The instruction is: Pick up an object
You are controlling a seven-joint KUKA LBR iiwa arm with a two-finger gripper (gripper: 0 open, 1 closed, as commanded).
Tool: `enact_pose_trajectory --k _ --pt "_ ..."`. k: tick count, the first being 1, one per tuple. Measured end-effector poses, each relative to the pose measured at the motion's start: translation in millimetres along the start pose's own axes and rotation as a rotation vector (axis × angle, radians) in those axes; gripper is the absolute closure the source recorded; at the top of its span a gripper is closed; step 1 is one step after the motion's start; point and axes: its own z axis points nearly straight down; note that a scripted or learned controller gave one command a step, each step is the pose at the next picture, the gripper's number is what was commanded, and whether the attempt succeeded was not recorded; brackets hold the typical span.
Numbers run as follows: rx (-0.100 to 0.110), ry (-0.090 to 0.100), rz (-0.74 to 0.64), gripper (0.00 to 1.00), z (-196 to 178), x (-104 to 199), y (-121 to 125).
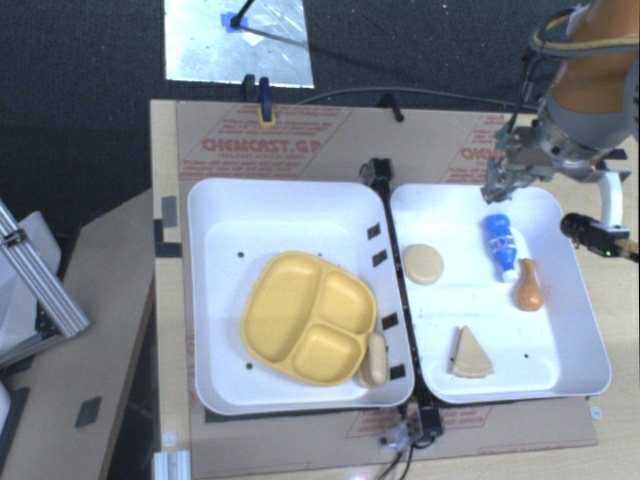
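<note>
In the right bin (575, 343) lie a blue bottle (500, 244), an orange-brown drumstick-shaped piece (528, 285), a round tan cookie (423, 264) and a tan wedge (468, 355). My gripper (497, 190) hangs over the bin's far edge, just above the blue bottle's top end, with nothing seen between its fingers. The left bin (215, 218) holds a yellow divided tray (308, 317) with a small tan bread roll (375, 359) leaning at its right side.
The bins meet at a black-clipped divider (395, 278). A black cable (420, 96) runs across the cardboard behind the bins. A shiny metal sheet (238, 28) lies at the far back. An aluminium frame piece (35, 278) stands at the left.
</note>
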Motion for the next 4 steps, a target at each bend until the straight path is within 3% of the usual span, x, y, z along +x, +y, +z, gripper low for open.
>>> enact_pose_trajectory --k 4 --pt "0.0 0.0 0.0 1.0 52.7 208.6 -12.6"
